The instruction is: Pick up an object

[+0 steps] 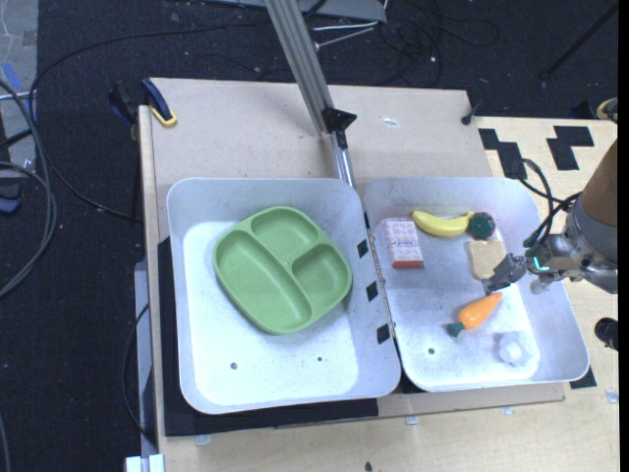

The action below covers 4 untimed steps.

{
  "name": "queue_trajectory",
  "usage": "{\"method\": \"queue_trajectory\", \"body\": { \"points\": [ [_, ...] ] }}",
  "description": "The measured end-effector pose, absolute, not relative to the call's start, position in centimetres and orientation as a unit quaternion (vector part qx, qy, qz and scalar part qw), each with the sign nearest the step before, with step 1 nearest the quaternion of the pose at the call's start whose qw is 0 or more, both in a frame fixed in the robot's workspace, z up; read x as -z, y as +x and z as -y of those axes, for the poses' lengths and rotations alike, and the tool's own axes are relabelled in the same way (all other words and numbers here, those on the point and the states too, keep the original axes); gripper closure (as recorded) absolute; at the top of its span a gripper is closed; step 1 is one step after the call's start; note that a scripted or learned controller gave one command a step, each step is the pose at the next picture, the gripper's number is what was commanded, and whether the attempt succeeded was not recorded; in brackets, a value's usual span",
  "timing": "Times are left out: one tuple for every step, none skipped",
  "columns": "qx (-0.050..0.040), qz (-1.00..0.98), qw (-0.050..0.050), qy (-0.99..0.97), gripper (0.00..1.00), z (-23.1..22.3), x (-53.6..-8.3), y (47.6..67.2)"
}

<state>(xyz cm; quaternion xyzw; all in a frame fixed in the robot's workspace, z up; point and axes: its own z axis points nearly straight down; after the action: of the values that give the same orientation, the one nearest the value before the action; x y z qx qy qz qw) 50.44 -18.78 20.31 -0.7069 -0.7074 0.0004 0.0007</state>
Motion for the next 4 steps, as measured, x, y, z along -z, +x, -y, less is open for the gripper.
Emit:
{"method": "queue_trajectory", "body": {
  "points": [
    [-0.0002, 0.707, 0.0, -0.707, 0.0, 18.8, -20.3, 50.5],
    [-0.0009, 0.707, 0.001, -0.707, 0.0, 19.5, -15.6, 50.9],
    [-0.001, 0.707, 0.002, -0.707, 0.0, 19.7, -11.2, 50.7],
    [0.0001, 0.707, -0.001, -0.707, 0.0, 19.7, -9.3, 50.8]
  ]
}}
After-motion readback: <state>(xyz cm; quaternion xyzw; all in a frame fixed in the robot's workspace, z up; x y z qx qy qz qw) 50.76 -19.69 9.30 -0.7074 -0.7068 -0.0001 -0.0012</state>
